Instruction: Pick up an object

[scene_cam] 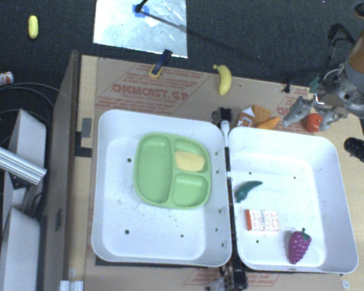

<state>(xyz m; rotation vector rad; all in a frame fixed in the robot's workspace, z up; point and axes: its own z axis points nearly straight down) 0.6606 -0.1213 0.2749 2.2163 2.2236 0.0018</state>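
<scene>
my gripper (309,117) pinches a small red object (312,122), raised beyond the right bin (342,191); pickup looks done.

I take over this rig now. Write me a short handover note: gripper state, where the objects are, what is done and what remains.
Gripper: above the bench behind the right bin's far edge, beside a small orange-red object; whether it holds anything cannot be told.
Right bin: dark green pepper, red and white box, purple grapes.
Left bin: green divided plate with a yellow item in its upper right compartment.
Done: no pick confirmed.
Left: grasp and lift one object.
</scene>
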